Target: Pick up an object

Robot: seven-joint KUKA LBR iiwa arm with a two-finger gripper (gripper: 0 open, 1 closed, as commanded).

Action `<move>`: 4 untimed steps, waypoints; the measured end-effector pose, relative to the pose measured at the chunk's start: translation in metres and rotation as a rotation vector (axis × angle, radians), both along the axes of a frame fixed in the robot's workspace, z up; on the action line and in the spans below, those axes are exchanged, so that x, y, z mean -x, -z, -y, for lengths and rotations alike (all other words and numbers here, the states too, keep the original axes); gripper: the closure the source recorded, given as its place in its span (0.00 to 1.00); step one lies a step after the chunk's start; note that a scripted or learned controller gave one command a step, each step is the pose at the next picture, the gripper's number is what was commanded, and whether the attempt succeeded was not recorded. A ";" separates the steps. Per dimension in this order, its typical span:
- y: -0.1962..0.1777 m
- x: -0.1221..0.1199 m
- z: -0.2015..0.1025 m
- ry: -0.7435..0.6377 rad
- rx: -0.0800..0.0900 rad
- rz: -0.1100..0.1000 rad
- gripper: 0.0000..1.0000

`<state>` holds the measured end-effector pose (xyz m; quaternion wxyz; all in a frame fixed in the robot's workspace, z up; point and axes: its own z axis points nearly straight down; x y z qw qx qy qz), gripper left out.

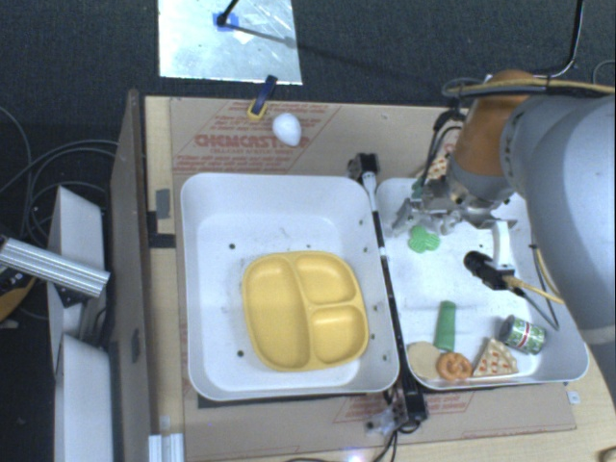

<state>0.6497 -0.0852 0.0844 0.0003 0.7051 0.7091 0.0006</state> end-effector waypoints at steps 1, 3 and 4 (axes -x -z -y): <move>-0.001 -0.009 0.032 0.006 0.002 0.003 0.00; 0.000 0.000 0.016 0.005 0.002 0.000 0.00; -0.012 -0.001 0.015 0.001 0.002 0.004 1.00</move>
